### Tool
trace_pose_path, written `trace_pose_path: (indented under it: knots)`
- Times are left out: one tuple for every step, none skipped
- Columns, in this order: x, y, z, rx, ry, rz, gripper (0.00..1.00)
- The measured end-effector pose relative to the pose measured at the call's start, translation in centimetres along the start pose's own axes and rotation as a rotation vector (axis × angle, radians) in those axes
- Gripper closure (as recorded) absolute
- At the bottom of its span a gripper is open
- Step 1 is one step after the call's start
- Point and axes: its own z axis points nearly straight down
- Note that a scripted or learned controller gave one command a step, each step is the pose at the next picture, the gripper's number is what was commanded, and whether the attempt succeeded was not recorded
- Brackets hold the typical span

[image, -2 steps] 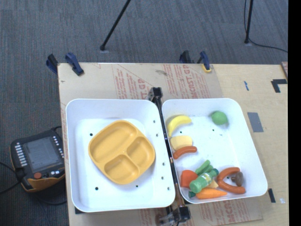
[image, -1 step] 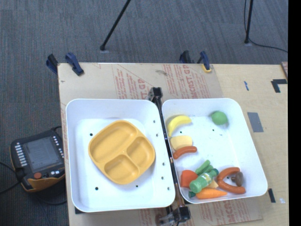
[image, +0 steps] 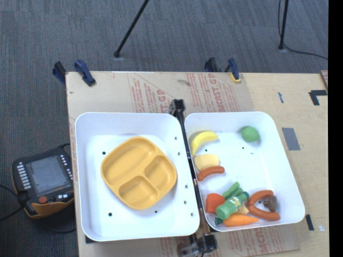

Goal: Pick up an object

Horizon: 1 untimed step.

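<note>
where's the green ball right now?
The green ball sits in the right bin, near its far right corner, apart from the other toys; its nearest neighbour is the banana, off to its left.

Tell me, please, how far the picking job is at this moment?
Nothing looks done yet. All the toy food lies in the right bin: the banana, the green ball, a sausage and the pile near the green bottle. The yellow divided plate sits in the left bin. Nothing is in hand; the whole pick is left.
</note>
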Motion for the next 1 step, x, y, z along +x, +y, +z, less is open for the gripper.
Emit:
trace_pose_path:
  knots:
    - [0.03,0.23,-1.03,-0.007,-0.003,-0.008,1.0]
